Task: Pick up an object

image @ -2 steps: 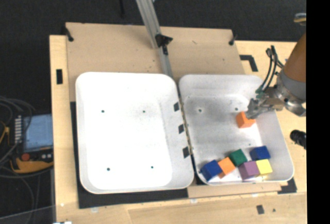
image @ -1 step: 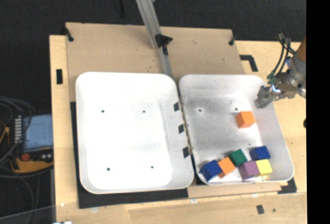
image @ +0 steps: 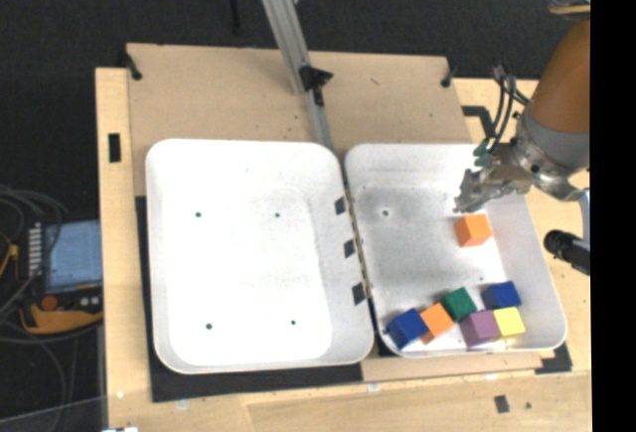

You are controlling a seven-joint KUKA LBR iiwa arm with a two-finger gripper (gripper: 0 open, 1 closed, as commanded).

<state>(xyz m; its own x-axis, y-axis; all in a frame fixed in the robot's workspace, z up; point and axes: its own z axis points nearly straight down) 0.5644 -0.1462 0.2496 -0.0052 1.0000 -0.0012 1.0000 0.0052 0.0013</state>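
The orange cube [image: 473, 229] sits alone in the right bin [image: 397, 251], just below the gripper [image: 475, 194], apart from the block cluster near the bin's front wall; it looks light, rigid, best pinched across opposite flat faces; jaw state I cannot tell

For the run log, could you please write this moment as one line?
arm: over right bin | gripper: just above lone orange cube | grasp: none seen | other cubes: clustered at near edge | left bin: no cubes
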